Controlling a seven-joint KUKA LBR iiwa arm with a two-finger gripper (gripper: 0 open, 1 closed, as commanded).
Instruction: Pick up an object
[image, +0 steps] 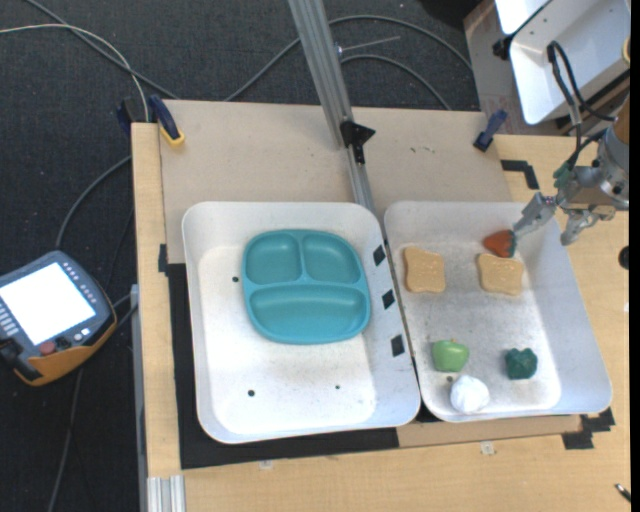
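The right bin (565, 318) holds several small items: a red piece (497, 242) at the back, two tan bread slices (424, 270) (501, 274), a light green fruit (450, 353), a dark green piece (519, 363) and a white lump (468, 394) at the front. My gripper (545, 232) hovers over the bin's back right corner. It is open and nothing lies between its fingers. Its left fingertip (519, 228) is just above and right of the red piece.
A teal divided plate (304, 284) lies in the left bin (300, 395). A metal pole (335, 90) slants down to the gap between the bins. A tablet-like pendant (45, 315) rests on the floor at the left.
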